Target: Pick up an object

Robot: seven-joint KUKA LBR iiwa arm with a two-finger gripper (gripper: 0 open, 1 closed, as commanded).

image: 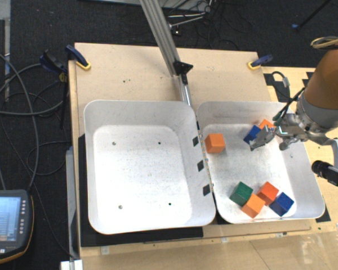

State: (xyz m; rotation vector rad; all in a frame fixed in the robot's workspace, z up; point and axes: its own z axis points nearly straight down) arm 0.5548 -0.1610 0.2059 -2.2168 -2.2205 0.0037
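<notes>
Camera view: pincer, grip unclear, touches a blue block near the right bin far edge.

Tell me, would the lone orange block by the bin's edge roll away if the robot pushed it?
Probably not: the orange block looks like a cube with flat faces, so it should slide rather than roll. It seems stiff and small, likely light. It sits alone on the right bin, so nothing should block it.
</notes>
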